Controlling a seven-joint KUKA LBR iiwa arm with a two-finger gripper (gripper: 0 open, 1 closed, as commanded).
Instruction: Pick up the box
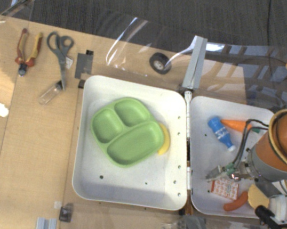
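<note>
Box (224, 189) long axis left-right, flat

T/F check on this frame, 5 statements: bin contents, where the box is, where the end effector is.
1. The green divided plate lies in the left bin. True.
2. The box lies in the left bin. False: it is in the right bin, near its front edge.
3. The end effector is over the right bin, just above the box. True.
4. A blue bottle lies beside the green plate. False: it is in the right bin, next to an orange carrot-shaped item.
5. Scissors lie on the bench, left of the bins. True.
</note>
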